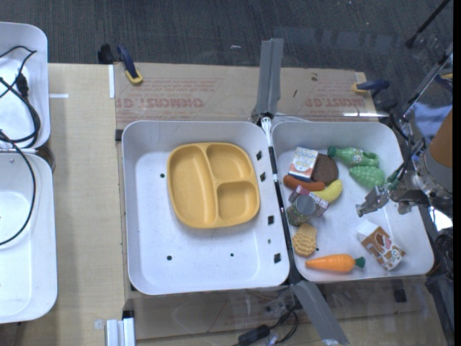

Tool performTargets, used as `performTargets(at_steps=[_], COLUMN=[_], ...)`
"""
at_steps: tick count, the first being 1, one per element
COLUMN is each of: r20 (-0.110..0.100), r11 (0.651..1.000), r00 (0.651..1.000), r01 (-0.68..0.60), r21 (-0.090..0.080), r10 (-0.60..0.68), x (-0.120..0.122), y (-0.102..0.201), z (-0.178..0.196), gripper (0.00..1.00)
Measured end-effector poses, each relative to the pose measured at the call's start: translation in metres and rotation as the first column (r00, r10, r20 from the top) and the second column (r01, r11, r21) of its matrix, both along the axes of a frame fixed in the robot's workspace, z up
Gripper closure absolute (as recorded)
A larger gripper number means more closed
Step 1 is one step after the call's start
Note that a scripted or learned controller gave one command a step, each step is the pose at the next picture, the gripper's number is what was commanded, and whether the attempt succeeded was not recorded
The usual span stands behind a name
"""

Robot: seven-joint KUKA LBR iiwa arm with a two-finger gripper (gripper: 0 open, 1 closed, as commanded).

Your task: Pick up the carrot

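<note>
Carrot (333, 263) near right bin's (410, 166) front wall — gripper (372, 204) above, apart.

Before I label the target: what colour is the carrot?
Orange, with a small green tip at its right end; the carrot shows best in the camera view.

gripper (369, 206): was metallic silver-grey, small, with thin pale fingers and jagged bright edges
finger tips: looked light grey, shiny; fine detail was too small to tell
wrist block behind the claw: was grey metal, boxy, with dark gaps between plates
cables: thin dark lines ran up and away behind the claw, crossing each other
orange band (444, 148): showed as a blurred orange-tan patch above and behind the claw, at the frame edge
arm body: was grey, mostly cut off by the frame edge behind the claw
markings: none were legible
screws: were too small to tell
</note>
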State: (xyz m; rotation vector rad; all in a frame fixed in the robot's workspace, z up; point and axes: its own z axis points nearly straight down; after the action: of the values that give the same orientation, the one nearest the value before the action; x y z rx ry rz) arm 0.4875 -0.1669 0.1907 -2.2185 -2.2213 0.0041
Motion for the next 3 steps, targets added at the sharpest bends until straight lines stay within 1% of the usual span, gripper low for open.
performTargets(at_steps=[1, 2, 3], r20=[-0.002, 0.001, 0.003], r11=[0.998, 0.984, 0.951], r00=[0.998, 0.984, 0.951], r01=[0.059, -0.179, -0.309], r21=[0.001, 0.001, 0.0], r10=[-0.059, 0.179, 0.309], x=[-0.012, -0.011, -0.01], y=[0.057, 0.033, 0.064], z=[-0.09, -0.1, -0.064], gripper=[0.0, 0.0, 0.0])
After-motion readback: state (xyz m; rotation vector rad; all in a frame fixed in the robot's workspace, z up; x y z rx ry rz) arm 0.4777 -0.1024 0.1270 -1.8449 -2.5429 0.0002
